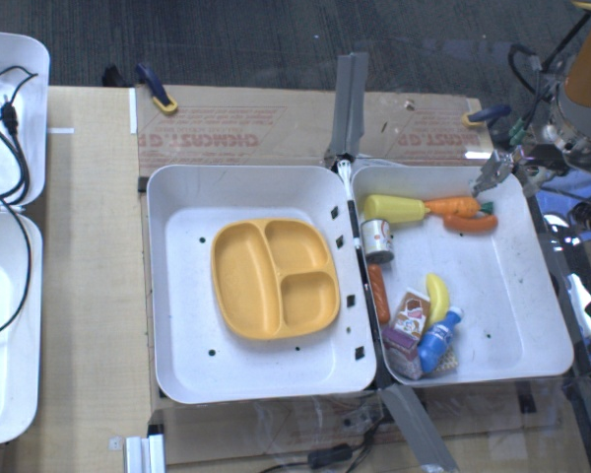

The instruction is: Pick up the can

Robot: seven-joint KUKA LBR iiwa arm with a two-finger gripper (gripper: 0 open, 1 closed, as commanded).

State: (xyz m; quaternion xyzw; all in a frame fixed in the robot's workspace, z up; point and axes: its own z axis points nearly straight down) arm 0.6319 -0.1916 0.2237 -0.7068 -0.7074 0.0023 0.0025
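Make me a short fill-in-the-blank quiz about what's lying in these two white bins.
1. The yellow divided plate lies in the ____ bin.
2. The can lies on its side against the right bin's ____ wall.
3. The carrot lies beside the ____ near the right bin's far wall.

Missing words: left; left; corn

Two white bins sit side by side on the desk (89,264). The left bin (177,363) bears a yellow divided plate (276,277) at its centre. In the right bin (512,304), the can (376,240) lies at nine o'clock against the left wall, a yellow corn cob (394,208) just above it and a carrot (465,215) toward one o'clock. A banana (436,296), blue bottle (438,340) and small carton (408,321) cluster at six o'clock. The hand (492,173) hovers at the bin's upper right rim.
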